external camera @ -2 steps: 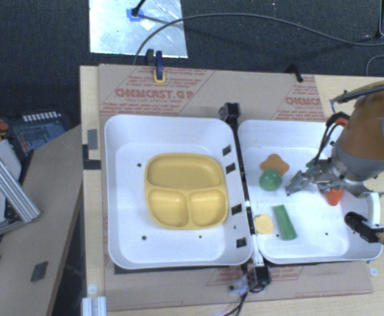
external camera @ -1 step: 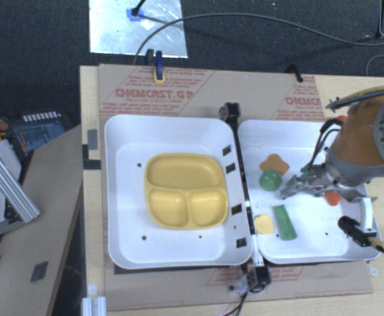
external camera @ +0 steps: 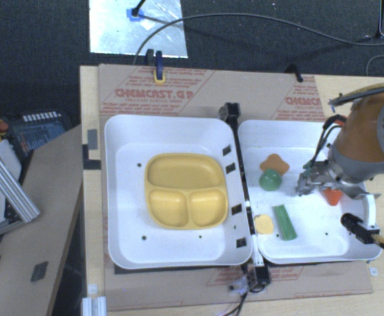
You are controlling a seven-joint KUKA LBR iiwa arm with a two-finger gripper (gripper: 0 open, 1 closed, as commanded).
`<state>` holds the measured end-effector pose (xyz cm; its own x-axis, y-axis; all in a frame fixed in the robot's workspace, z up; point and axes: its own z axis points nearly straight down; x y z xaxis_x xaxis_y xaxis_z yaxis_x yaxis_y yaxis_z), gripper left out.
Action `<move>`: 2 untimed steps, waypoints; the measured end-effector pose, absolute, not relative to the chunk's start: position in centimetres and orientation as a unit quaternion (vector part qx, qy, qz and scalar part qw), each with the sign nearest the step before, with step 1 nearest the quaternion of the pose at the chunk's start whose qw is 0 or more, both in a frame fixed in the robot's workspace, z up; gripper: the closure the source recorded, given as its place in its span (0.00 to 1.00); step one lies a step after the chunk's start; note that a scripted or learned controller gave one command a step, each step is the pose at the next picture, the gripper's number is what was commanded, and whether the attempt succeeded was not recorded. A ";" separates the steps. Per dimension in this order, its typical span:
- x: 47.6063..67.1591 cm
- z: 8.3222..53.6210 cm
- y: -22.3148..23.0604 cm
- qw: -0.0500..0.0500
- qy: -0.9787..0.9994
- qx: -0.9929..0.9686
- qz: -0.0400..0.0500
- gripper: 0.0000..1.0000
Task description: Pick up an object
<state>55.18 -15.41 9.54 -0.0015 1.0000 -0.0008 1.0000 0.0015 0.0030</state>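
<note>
Approaching: gripper low in right bin, beside green ball | finger state: cannot tell | next: centre over ball, descend, close.

At the right edge of the frame, the arm shows a broad orange band above a grey wrist, with dark cables alongside.

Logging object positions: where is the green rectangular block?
The green rectangular block lies in the right white bin, near its front edge, right beside the yellow round disc and below the green ball.
</note>
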 end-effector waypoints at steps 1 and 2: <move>54.3 14.5 -15.4 0.002 0.707 0.707 0.001 1.00; 53.6 19.7 -16.0 0.003 0.707 0.707 0.001 1.00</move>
<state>53.61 -16.00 19.67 0.0006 1.0000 -0.0019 1.0000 -0.0006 0.0058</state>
